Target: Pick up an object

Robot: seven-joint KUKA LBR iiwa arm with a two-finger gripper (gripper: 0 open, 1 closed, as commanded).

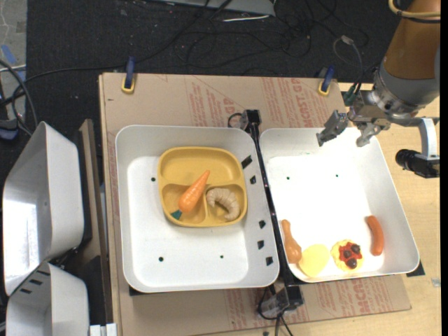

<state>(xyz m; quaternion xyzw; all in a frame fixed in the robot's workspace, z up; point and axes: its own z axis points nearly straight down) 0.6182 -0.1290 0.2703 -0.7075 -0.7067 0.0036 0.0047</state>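
Overhead slanted view of the bench with two white bins side by side. The gripper point(348, 129) hangs above the far edge of the right bin point(329, 208), its two fingers spread apart with nothing between them, the arm point(413, 40) entering from the right. Candidate objects in the right bin lie along its near edge, well apart from the gripper: a drumstick-shaped piece point(290, 241) by the left wall, a pale yellow disc point(315, 259) just beside it, a small pizza-like piece with red and dark toppings point(348, 254), and a sausage point(376, 234) near the right wall. In the left bin point(140, 257) a yellow divided plate point(175, 163) holds a carrot point(194, 192) and a shrimp point(225, 202) in neighbouring compartments. Judged from this arrangement, the task stands at its start: nothing is lifted or touched, and choosing a target, descending, closing and raising all remain to be done
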